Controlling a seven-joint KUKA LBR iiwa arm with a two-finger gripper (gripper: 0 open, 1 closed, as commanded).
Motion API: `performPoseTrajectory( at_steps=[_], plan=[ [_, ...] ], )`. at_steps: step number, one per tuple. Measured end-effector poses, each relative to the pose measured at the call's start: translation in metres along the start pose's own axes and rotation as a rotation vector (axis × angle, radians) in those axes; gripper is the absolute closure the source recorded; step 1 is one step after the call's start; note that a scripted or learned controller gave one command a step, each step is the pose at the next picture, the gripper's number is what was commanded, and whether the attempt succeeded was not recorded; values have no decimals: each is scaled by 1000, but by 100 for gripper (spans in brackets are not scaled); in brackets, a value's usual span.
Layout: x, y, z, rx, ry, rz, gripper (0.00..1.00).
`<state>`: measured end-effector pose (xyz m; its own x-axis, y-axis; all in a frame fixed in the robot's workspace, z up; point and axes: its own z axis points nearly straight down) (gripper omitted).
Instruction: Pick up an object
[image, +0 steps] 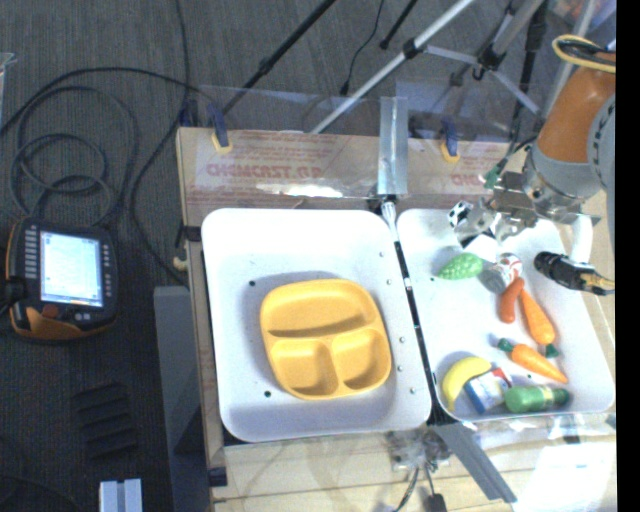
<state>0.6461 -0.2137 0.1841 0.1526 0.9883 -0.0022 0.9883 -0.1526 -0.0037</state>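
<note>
1. The claw (498, 222) hangs over the far end of the right bin (600, 390), on the arm that reaches in from the right. I cannot tell whether it is open or closed, and no object shows gripped in it.
2. The task names no particular object, so the nearest ones matter most. A small black-and-white toy (460, 213) lies just beside the claw, to its left in the view, near the bin's far-left corner.
3. A green knobbly piece (460, 267) lies nearer the camera and left of the claw. A small grey-and-red piece (500, 272) sits just beside it, almost directly on the claw's near side.
4. An orange carrot (510, 300) and a second carrot (540, 318) lie side by side, their long axes running roughly far to near. A third carrot (535, 362) lies slanted across, nearer the camera.
5. At the near edge a yellow banana (460, 378), a blue-and-white box (487, 392) and a green bottle (537, 399) crowd together.
6. The left bin (230, 250) holds a yellow divided tray (325, 335), well apart from the claw.
7. The coming move likely turns on a short sideways offset. The toy is closest, to the left, and the grey-and-red piece is next, on the near side. A straight descent looks likely to land between them.
</note>
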Motion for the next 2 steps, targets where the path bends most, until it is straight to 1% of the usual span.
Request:
performPoseTrajectory(
  at_steps=[1, 2],
  plan=[
    [3, -59, -35, 0, 0, -133, 100],
    [33, -74, -48, 0, 2, -87, 100]
  ],
)
